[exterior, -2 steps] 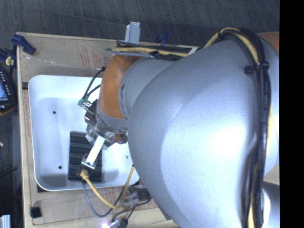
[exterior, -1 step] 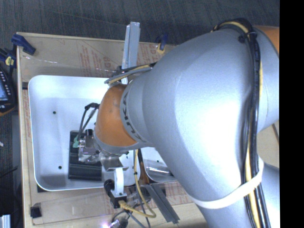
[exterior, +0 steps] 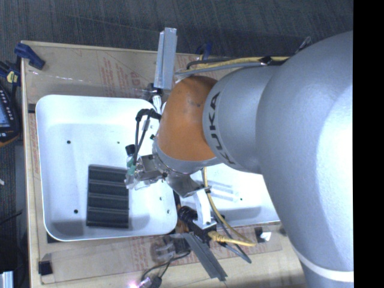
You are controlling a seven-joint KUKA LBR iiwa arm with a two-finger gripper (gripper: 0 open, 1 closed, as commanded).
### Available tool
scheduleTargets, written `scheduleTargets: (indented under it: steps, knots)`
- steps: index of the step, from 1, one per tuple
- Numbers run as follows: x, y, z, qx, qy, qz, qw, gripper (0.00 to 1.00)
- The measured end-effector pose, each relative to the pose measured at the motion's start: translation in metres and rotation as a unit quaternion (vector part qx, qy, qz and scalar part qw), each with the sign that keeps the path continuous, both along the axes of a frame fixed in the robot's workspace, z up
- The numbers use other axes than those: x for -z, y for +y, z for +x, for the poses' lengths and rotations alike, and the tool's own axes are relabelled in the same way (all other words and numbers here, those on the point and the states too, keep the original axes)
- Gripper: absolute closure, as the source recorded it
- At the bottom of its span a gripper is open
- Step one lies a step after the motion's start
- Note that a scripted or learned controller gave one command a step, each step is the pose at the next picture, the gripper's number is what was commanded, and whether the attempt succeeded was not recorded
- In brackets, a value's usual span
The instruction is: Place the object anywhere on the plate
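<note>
Grey arm (exterior: 288, 119) over ribbed black object (exterior: 108, 197)

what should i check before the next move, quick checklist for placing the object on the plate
1. Object located: cannot tell; none is identifiable.
2. Plate located: cannot tell; the left bin shows a dark ribbed rectangular tray, no clear plate.
3. Pincer position: ok, over the left bin beside the tray's right edge.
4. Pincer holding something: cannot tell.
5. Right bin contents: cannot tell, the arm covers most of it.
</note>
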State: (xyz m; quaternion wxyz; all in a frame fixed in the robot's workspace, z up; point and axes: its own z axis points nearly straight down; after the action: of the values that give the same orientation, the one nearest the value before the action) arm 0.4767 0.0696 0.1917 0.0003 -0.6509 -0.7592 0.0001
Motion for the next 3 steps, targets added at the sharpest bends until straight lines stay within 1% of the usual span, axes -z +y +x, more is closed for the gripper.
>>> scheduleTargets:
  steps: [1,2,3]
  knots:
    - [0.037,0.052,0.039,-0.145,0.001,-0.0005,0.9894,1.00]
    - [-0.012,0.043,0.125,-0.132,0.000,0.0009,0.9912,1.00]
    - [0.081,0.094,0.175,0.242,0.000,0.0007,0.9703,1.00]
